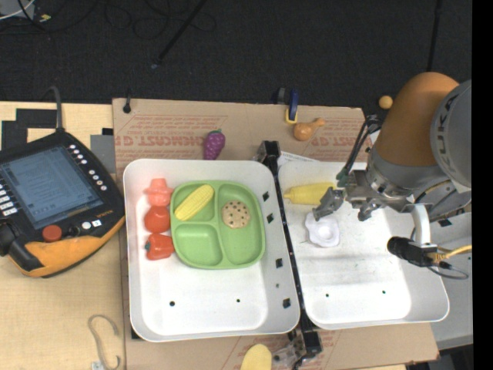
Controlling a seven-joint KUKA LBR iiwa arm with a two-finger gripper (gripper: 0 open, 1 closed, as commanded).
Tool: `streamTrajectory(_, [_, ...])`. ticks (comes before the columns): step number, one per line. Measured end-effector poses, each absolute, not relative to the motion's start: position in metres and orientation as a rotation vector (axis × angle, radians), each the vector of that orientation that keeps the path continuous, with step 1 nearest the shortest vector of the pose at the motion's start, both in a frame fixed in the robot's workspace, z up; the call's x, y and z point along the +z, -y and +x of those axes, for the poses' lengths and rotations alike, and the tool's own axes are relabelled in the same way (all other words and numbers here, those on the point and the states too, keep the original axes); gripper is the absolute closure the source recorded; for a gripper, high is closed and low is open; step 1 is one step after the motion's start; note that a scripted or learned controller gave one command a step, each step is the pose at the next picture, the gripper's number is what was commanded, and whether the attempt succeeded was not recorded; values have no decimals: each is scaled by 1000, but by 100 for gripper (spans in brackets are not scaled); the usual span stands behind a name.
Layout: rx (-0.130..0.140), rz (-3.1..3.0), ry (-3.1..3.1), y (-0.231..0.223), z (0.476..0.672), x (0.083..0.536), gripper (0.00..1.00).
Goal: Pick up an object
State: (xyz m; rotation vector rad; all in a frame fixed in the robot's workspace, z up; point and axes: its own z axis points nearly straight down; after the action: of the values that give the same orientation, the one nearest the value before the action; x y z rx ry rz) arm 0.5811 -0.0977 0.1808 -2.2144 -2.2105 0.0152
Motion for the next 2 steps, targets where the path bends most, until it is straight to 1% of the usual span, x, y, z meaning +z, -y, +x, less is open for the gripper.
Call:
streamTrajectory(1, [1, -2221, 2220, 98, 584, 189, 0])
streamTrajectory(2, [7, -2217, 2217, 99, 584, 145, 0])
